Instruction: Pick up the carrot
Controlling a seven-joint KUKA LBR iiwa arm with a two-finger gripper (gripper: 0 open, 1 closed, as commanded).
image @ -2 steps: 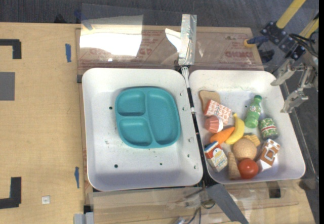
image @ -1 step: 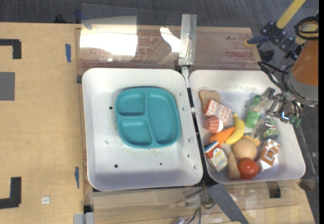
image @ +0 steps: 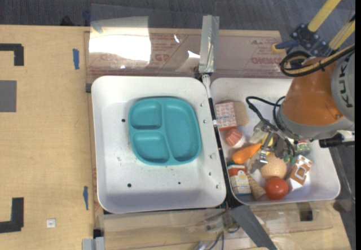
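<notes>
The orange carrot (image: 246, 154) lies in the right bin (image: 330, 187), near its left-middle, pointing up and to the right. My gripper (image: 264, 151) is low in that bin, right at the carrot's right end and touching or nearly touching it. The grey wrist and orange band (image: 307, 102) hang over the bin's right half and hide what is beneath them.
Crowded around the carrot are a pink-and-white carton (image: 224, 113), a red-and-white item (image: 234, 137), a small bottle (image: 240, 179), a cone (image: 257, 187), a beige ball (image: 273, 169), a red tomato (image: 276, 188) and an orange-and-white box (image: 299, 171). The left bin (image: 107, 130) holds a teal divided plate (image: 165, 129).
</notes>
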